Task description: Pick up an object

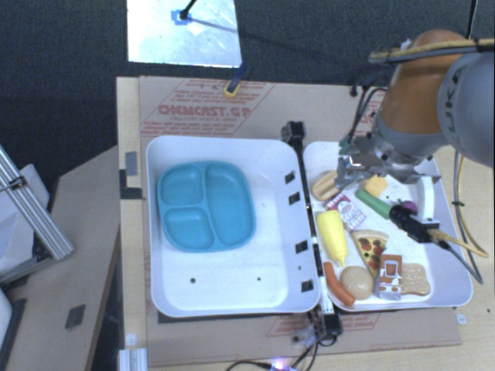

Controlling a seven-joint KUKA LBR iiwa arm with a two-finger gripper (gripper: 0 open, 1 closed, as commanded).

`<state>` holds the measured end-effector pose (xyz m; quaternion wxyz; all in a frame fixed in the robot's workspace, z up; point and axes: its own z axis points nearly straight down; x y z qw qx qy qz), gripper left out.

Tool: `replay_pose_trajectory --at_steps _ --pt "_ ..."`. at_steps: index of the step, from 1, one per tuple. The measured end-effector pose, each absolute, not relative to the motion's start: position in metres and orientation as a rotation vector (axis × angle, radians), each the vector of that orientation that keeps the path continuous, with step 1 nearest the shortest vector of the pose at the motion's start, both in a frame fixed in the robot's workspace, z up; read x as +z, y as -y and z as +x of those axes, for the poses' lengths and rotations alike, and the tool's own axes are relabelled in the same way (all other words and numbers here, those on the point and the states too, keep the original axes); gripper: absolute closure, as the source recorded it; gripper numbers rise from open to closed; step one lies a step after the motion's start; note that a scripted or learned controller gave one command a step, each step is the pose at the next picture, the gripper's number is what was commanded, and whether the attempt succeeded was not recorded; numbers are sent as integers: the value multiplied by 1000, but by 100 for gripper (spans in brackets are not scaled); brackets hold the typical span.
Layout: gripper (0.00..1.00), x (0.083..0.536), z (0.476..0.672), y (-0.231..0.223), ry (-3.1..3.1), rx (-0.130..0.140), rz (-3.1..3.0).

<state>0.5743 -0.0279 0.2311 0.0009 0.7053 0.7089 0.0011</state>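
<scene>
Toys lie crowded in the right bin point(462, 284): a hot dog bun point(323, 184) at the upper left, a yellow mustard bottle point(332, 235), a pizza slice point(371, 247), a sausage point(337, 284), a round tan ball point(357, 280), a cookie point(415, 280), a cheese cube point(376, 185) and a green marker-like piece point(377, 205). The fingers point(349, 172) hang low over the bin's upper part, just beside the bun and cheese cube; whether they are wide, narrow or gripping anything cannot be told from above. The left bin point(271, 277) holds a blue divided tray point(206, 205). Both bins sit on the desk point(201, 107).
</scene>
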Motion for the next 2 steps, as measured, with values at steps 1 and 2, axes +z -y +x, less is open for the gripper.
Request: replay_pose_trajectory --at_steps 1,2 --pt "100 216 565 34 -2222 -1 2221" --pt "100 233 561 24 -2226 4 2214"
